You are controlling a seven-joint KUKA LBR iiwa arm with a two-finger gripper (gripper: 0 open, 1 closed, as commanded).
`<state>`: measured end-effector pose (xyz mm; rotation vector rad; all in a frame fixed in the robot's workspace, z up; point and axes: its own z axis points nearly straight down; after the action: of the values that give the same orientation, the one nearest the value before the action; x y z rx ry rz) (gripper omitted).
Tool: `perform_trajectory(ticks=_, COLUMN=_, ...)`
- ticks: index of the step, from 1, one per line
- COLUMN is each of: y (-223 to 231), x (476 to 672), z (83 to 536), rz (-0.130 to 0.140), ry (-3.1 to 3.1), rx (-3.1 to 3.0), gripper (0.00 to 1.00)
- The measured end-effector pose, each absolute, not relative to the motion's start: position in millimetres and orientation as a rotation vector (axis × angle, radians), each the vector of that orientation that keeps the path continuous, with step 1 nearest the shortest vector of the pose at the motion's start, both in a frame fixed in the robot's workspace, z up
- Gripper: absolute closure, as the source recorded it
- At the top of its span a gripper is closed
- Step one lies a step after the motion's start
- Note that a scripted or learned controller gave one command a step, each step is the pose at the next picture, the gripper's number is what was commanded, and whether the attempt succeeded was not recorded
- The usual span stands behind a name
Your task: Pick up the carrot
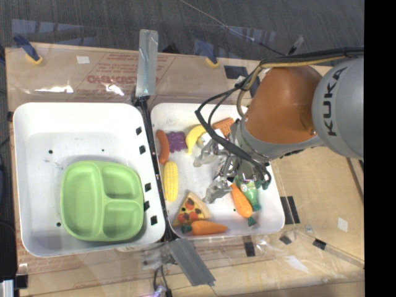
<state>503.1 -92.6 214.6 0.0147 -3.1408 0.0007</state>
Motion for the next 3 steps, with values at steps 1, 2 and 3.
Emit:
perform_trajectory(ticks=1, y=-177.6, x=506.3, z=155.5, rz=-0.001, ry=-3.135, rx=0.096, gripper=0.0)
perform_trajectory(ticks=2, y=-207.0, x=491.3, z=106.8, rz=0.005, ry=-3.171, rx=-0.143, gripper=0.0)
perform_trajectory(ticks=3, y=-176.8, x=480.0, z=94.3, rz=0.002, ry=-3.15, rx=-0.078, gripper=0.0)
